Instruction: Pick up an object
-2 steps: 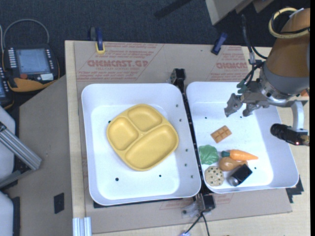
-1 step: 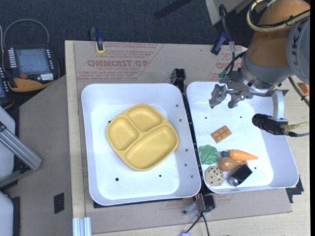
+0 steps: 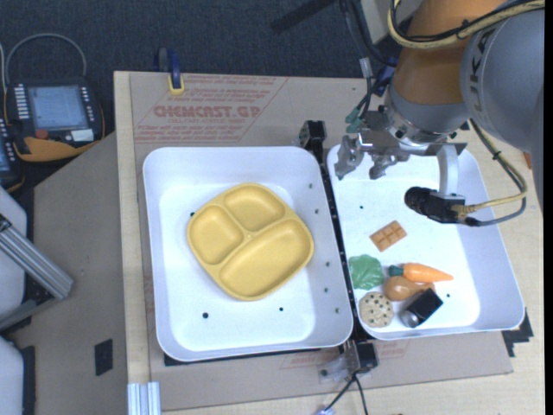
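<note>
So your gripper [image 3: 363,161] is hanging over the far-left corner of the right bin [image 3: 492,232], right next to the divider between the two bins. The fingers look spread apart with nothing between them, so you're not holding anything.

All the pickable stuff sits in the right bin, toward the near end from the gripper. Using the gripper as your landmark: the little tan waffle piece [image 3: 388,234] is the closest thing, a bit nearer the camera and slightly right, clearly apart from the fingers. Further toward you there's a cluster in the near-left corner of that bin: a green leafy piece [image 3: 365,271], a carrot [image 3: 423,273] with a brownish lump [image 3: 398,289] just beside it, a round speckled cookie [image 3: 375,309], and a small black block [image 3: 422,307]. That whole bunch is well apart from the gripper.

There's also a black attachment [image 3: 430,203] hanging off the wrist to the gripper's right, with a cable on it.

The yellow divided plate [image 3: 250,240] sits in the left bin [image 3: 164,232], across the divider from the gripper.
</note>
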`<action>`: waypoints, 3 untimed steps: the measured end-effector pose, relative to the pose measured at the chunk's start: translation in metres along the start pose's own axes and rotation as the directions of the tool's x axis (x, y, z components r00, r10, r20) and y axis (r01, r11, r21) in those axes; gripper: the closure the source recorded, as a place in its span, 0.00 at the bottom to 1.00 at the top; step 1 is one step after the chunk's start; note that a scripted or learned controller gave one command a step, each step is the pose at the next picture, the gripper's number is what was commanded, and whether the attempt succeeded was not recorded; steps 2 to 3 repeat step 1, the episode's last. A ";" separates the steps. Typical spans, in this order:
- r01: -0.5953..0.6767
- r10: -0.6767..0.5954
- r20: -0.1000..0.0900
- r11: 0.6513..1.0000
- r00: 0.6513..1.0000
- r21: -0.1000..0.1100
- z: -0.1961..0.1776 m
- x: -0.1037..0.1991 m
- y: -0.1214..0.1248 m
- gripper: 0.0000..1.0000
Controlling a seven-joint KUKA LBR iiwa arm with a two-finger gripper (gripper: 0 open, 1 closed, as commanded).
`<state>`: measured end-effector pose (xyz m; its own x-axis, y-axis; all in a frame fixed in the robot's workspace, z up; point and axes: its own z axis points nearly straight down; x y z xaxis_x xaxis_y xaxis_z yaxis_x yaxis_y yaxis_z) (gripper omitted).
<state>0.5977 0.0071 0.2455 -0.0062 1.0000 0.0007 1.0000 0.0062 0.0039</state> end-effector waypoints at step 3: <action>0.000 0.000 0.000 1.000 1.000 0.000 0.003 0.053 0.025 1.00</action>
